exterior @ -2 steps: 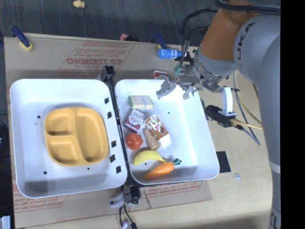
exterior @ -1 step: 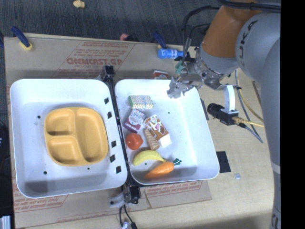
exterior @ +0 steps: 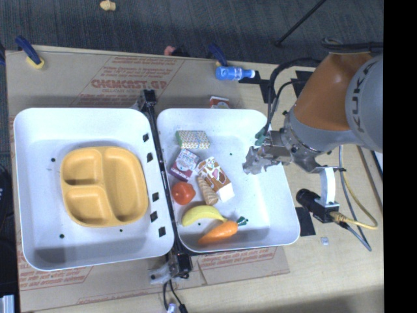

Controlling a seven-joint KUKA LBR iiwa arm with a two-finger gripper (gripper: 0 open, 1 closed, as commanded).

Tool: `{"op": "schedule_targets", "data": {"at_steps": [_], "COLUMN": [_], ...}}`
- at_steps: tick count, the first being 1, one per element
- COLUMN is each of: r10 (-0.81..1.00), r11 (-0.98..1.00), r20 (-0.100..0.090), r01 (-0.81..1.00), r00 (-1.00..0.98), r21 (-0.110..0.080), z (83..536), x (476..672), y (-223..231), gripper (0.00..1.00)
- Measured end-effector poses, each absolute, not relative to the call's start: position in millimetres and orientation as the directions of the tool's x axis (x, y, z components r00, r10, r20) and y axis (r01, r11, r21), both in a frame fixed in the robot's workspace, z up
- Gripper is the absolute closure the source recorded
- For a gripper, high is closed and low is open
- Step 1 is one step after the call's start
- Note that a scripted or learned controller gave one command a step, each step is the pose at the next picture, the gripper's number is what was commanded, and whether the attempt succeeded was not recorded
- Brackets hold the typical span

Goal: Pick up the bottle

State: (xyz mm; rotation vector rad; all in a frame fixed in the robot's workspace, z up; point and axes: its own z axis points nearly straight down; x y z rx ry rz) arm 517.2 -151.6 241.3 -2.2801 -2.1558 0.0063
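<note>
— Where's your gripper?

— Over the right side of the right bin, nothing between its fingers that you can see — open or closed, you cannot tell.

— And the bottle?

— Blue, lying on its side on the bench behind that bin, well apart from the gripper. Your banana and carrot lie at the bin's front; the yellow tray sits in the left bin.

Bottle: small, blue with pale end, lying on its side, upper centre, outside the bins
</note>
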Motion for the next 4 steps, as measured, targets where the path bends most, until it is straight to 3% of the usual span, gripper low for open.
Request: {"op": "schedule_targets", "data": {"at_steps": [1, 2, 3, 4], "r10": [1.000, 0.996, 0.953, 0.800], "r11": [-0.003, 0.088, 0.302, 0.599], "r20": [0.000, 0.000, -0.001, 0.003], "r01": [1.000, 0.996, 0.953, 0.800], "r00": [0.003, -0.088, -0.302, -0.599], "r21": [-0.005, -0.002, 0.001, -0.004], "z": [218.8, 259.3, 270.4, 215.5], "x": [475.7, 476.7, 476.9, 476.0], "y": [-148.4, -109.3, -74.8, -43.9], "gripper": [1.00, 1.00, 1.00, 1.00]}}
